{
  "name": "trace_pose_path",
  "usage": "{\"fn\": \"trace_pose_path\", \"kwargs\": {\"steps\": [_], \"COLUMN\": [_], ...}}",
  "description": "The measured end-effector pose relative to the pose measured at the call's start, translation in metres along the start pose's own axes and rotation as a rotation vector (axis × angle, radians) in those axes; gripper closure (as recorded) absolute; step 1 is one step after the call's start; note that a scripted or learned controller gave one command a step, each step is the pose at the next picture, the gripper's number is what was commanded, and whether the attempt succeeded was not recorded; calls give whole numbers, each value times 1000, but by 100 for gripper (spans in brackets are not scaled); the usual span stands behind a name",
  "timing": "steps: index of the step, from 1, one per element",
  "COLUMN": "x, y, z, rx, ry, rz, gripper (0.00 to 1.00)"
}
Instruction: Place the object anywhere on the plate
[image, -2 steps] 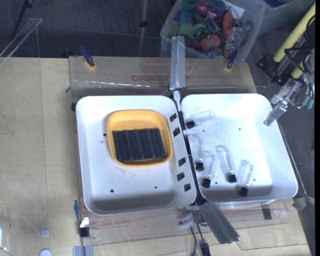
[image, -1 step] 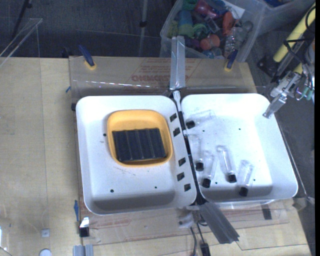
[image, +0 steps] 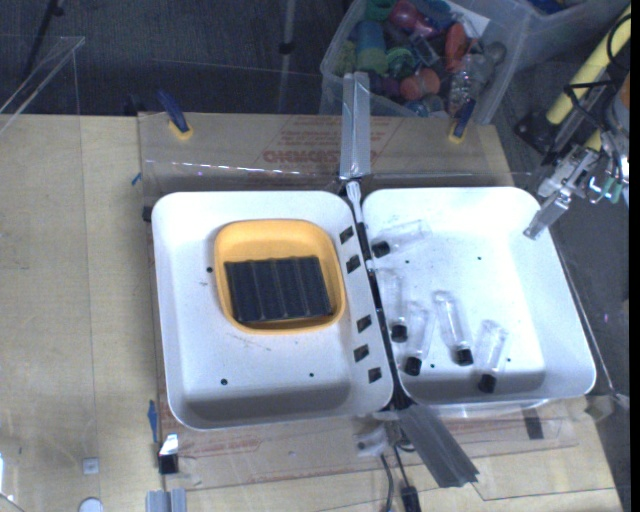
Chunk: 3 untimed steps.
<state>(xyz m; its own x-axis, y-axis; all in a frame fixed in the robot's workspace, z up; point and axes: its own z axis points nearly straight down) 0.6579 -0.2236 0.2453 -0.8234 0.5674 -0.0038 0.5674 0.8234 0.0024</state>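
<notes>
The pick has not begun: the end effector (image: 540, 222), its state impossible to tell, hangs at the right bin's (image: 520, 375) far right corner, so it must next descend onto a clear vial (image: 452, 325) there, well apart from the yellow plate (image: 275, 238).

The hand (image: 548, 208) is seen at the far right rim of the right bin (image: 520, 215). Left of it and nearer, what appear to be several vials (image: 452, 325) lie in that bin. Farther left, a plate (image: 277, 275) sits in the left bin (image: 190, 380).
</notes>
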Motion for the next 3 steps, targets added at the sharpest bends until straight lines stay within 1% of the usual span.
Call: {"fn": "trace_pose_path", "kwargs": {"steps": [1,2,3], "x": [1,1,3], "y": [2,3,1], "z": [6,-1,4], "rx": [0,0,0], "ry": [0,-4,0], "rz": [-160,-216,-372], "gripper": [0,0,0]}}
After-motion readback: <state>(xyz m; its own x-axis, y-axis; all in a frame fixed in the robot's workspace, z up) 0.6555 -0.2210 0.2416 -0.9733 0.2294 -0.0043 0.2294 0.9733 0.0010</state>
